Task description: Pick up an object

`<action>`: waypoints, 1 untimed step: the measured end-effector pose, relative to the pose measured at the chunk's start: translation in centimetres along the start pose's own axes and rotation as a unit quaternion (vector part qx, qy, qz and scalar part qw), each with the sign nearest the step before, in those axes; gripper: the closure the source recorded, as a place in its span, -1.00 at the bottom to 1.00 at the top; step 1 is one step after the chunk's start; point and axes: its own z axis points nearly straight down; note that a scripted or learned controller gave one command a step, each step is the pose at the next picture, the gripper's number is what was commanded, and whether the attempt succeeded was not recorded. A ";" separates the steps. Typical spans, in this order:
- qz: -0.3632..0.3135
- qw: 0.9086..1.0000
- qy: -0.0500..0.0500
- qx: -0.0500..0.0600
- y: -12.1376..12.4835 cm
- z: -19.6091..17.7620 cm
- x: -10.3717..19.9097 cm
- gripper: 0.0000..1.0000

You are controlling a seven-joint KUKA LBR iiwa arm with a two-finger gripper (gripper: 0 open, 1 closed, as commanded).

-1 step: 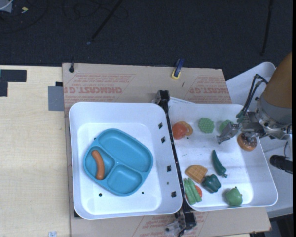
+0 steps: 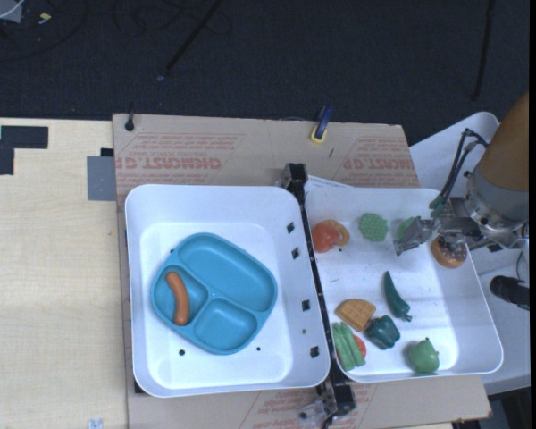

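Two white bins side by side on the surface (image 2: 54, 266). Left bin (image 2: 152, 213): blue divided plate (image 2: 228, 284), orange sausage (image 2: 179, 297) lying in its left compartment. Right bin (image 2: 464, 329): red-orange tomato piece (image 2: 329, 234), green broccoli (image 2: 372, 227), dark green cucumber (image 2: 396, 295), tan bread piece (image 2: 355, 312), dark green pepper (image 2: 383, 332), green apple (image 2: 422, 356). My gripper (image 2: 420, 236) sits over the right bin's far right side, a brown round item (image 2: 449, 254) just beside it

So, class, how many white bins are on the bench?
2: the left bin holding a blue plate, and the right bin holding toy food.
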 end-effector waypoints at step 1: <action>-0.001 1.000 0.001 0.003 0.2 6.4 0.2 -1.00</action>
